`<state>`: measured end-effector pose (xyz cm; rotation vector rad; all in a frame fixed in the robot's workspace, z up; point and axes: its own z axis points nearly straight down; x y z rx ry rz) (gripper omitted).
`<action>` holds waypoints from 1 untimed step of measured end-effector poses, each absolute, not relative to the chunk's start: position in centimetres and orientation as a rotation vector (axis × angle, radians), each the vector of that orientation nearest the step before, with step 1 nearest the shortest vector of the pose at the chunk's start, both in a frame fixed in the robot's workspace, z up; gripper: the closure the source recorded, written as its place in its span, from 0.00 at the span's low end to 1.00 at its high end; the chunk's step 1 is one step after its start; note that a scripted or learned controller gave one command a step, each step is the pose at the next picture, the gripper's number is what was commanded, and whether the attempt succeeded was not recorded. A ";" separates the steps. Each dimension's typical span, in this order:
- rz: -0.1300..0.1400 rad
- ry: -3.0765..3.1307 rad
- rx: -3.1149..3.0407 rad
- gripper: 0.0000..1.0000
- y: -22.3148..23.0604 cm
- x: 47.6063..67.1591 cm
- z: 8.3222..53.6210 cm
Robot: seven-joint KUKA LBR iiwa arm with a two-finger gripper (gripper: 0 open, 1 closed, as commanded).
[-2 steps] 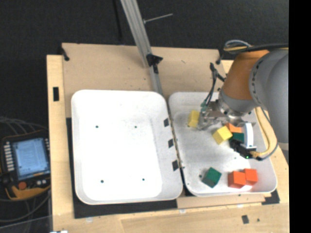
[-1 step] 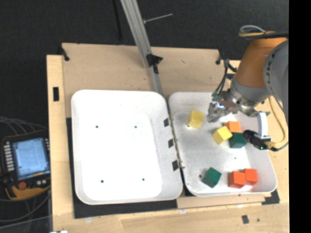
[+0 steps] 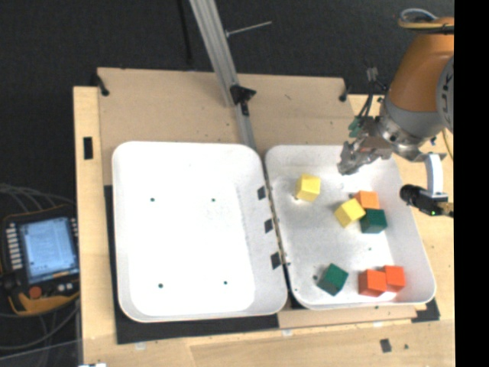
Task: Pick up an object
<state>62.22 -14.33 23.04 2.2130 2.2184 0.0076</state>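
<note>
Seven blocks lie in the right bin (image 3: 409, 260); one yellow block (image 3: 309, 188) sits alone toward its upper left; a second yellow block (image 3: 349, 212) touches an orange block (image 3: 369, 199) and a dark green block (image 3: 374, 221) near the middle; another green block (image 3: 332, 279) rests at the lower edge; two orange blocks (image 3: 381, 279) sit together at the lower right corner; the gripper (image 3: 353, 161) hangs over the bin's upper part, nothing seen between its fingers, their spacing not discernible; the left bin (image 3: 122, 228) adjoins.
</note>
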 end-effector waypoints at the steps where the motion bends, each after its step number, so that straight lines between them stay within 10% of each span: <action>1: 0.005 2.222 2.214 1.00 -14.5 62.3 26.2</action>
